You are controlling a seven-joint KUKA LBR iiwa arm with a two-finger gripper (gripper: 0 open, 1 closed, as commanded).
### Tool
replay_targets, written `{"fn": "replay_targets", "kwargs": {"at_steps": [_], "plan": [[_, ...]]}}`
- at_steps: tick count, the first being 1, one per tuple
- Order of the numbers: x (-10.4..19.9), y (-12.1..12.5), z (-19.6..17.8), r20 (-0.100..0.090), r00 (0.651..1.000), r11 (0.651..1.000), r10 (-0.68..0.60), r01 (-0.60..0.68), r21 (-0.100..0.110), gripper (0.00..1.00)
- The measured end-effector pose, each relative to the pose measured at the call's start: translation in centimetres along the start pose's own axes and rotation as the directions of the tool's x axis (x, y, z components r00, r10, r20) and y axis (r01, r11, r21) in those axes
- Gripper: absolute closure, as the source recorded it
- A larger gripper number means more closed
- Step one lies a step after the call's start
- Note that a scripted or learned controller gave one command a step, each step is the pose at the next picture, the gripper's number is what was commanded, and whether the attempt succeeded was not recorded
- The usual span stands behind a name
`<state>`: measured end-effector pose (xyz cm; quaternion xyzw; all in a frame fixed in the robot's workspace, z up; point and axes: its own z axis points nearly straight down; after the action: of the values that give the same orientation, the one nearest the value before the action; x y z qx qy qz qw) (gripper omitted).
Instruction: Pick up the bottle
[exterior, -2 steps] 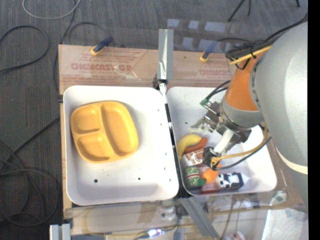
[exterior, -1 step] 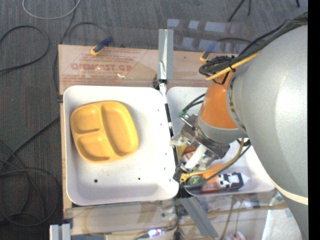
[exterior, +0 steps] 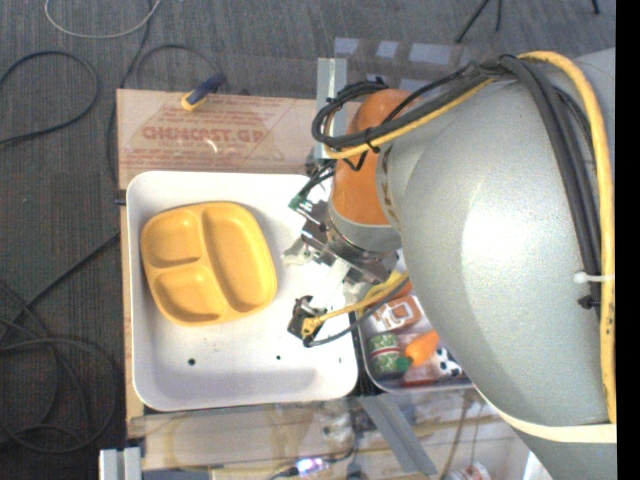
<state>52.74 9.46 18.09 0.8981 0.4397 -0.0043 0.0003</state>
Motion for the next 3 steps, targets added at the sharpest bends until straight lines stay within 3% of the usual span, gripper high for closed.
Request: {"fn": "replay_targets", "kwargs": {"at_steps": [1,2,3], "plan": [[0.3,-2.1,3.8,-0.001,0.983,0.983,0.181,-0.181,0.0,0.0],[3.7,-7.7,9.1,-0.015,0.983,0.983,0.184,-0.184,-0.015,0.0],[11.4,-2.2,9.7,0.041,0.928,0.928,0.371,-0.372,0.016,0.0]]}}
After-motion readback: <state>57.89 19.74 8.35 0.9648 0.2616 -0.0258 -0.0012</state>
